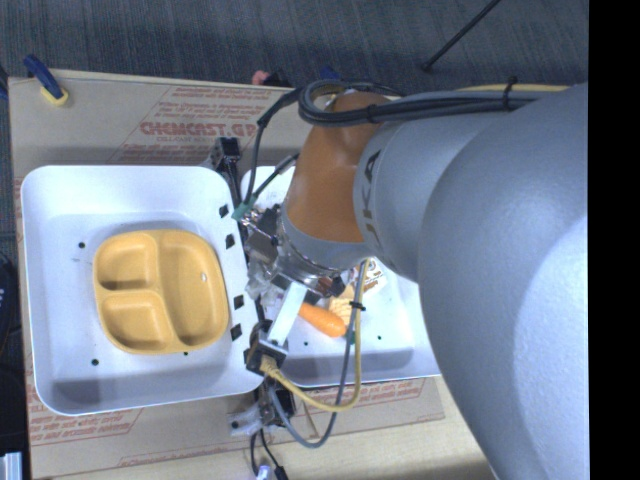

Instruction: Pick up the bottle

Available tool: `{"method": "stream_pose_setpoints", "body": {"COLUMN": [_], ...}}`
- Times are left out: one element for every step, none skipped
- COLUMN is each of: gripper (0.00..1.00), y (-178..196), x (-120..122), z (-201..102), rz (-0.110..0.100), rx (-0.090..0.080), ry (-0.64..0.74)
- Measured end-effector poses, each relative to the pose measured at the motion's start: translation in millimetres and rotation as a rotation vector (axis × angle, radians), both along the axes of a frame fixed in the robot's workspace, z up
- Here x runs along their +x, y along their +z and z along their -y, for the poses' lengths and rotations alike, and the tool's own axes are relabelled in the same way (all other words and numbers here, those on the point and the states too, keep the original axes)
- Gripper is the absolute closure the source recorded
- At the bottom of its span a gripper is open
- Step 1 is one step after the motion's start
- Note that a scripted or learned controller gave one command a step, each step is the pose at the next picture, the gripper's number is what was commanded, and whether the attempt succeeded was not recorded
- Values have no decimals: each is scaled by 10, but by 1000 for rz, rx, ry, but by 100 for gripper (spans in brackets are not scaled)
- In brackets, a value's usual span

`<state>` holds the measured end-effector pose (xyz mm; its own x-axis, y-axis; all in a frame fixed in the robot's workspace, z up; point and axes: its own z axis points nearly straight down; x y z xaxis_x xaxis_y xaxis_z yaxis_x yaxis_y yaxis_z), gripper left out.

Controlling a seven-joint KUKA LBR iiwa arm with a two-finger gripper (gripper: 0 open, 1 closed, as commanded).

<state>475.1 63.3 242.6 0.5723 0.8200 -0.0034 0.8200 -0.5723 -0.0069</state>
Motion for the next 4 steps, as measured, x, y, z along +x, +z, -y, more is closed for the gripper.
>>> {"method": "stream_pose_setpoints", "body": {"gripper": [100, 100, 100, 100], "y": [364, -520, -336, 847], "x": [13, 0, 4, 50], "z": [172, 197, -311, -87], "rz": [5, 0, 3, 6], "rx": [0, 1, 1, 1], "ry": [209, 161, 392, 554]}}
